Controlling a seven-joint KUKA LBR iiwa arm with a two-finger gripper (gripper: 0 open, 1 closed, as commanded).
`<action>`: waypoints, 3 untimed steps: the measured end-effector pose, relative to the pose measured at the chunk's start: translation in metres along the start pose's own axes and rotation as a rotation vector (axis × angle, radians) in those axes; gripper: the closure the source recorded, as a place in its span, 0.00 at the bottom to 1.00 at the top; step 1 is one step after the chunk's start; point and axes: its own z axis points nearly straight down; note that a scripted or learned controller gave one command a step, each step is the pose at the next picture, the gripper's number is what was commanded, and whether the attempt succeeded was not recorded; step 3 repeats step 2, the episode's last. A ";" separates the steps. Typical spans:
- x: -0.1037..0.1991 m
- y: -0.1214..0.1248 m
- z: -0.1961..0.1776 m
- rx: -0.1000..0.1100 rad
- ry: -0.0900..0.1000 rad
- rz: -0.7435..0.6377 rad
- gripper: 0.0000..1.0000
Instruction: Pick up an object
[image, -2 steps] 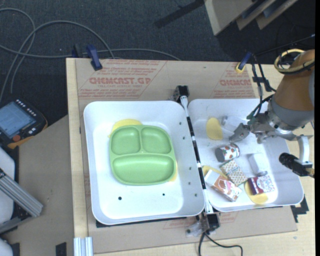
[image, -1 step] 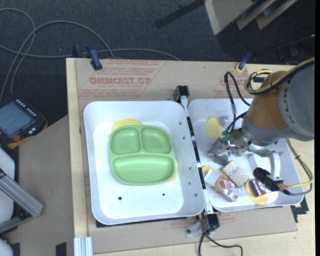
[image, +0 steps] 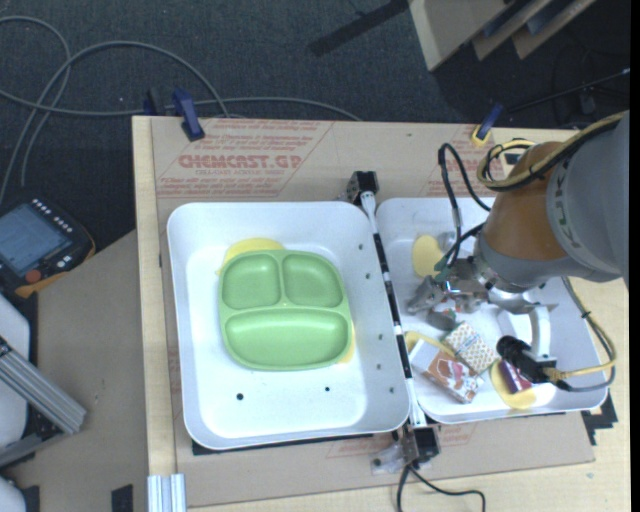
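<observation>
Two white bins sit side by side on the bench; small objects (image: 462, 362) crowd the right bin (image: 590, 395); the gripper (image: 440, 297) is low among them, its grasp impossible to judge; a green divided tray (image: 285, 310) lies in the left bin (image: 195, 330).

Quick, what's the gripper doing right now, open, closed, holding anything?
Gripper: low in the right bin among the objects; grip state cannot be told.
</observation>
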 end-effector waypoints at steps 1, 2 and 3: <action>0.000 0.001 -0.011 -0.003 -0.001 0.001 1.00; 0.063 0.020 -0.101 -0.004 -0.001 -0.001 1.00; 0.063 0.020 -0.101 -0.004 -0.001 -0.001 1.00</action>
